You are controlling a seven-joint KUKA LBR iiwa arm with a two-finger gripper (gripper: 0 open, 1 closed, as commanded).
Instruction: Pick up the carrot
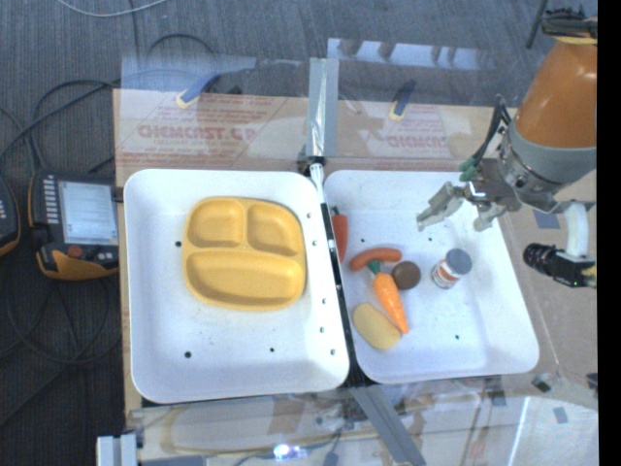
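Note:
The carrot (390, 300), orange with a small green top, lies in the right bin (485, 338) near its middle, pointing down-right. It touches a yellow potato (376, 325) at its lower left and a brown round piece (406, 275) at its upper right. My gripper (460, 211) hangs over the bin's upper right part, up and to the right of the carrot and well apart from it. Its two fingers (436, 207) are spread open with nothing between them.
A red sausage (375, 257) lies just above the carrot, and a small tin can (449, 268) stands to the right. A red-orange pepper (339, 233) rests against the bin's left wall. The left bin (155, 357) holds a yellow divided plate (245, 252).

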